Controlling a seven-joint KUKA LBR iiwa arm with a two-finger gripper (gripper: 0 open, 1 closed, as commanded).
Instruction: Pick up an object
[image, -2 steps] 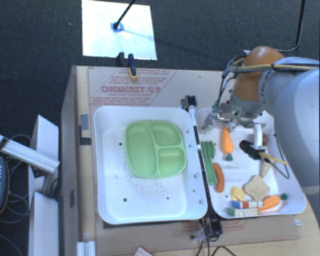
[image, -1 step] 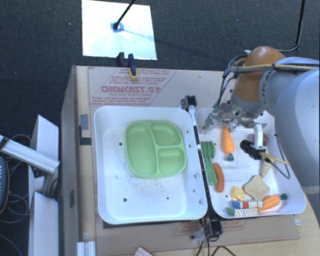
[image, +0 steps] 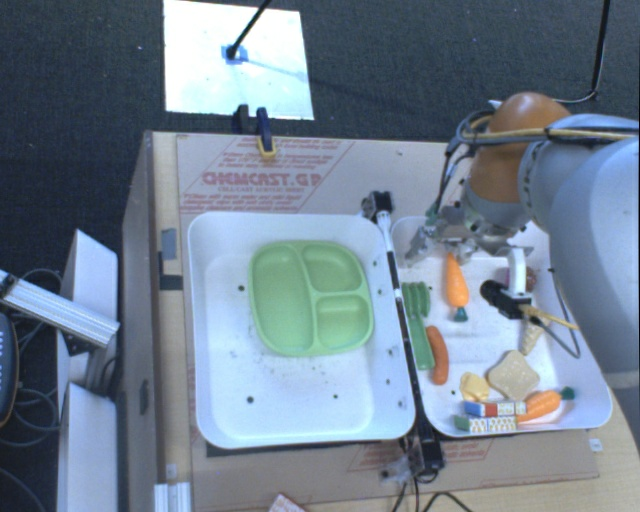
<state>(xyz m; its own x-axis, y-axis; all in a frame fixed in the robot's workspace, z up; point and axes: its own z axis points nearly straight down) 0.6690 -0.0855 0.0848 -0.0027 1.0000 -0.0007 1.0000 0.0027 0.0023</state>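
Observation:
My gripper hangs low over the far left part of the right bin, just above the top end of an orange toy carrot that lies pointing towards the front. Nothing shows between its jaws. Further forward in that bin lie a green pea pod, an orange-red sausage, a slice of toy bread, a small yellow piece, a second carrot and some coloured blocks.
The left bin holds a green divided plate. A thin black-and-white divider runs between the two bins. The grey arm with its orange band covers the far right of the right bin.

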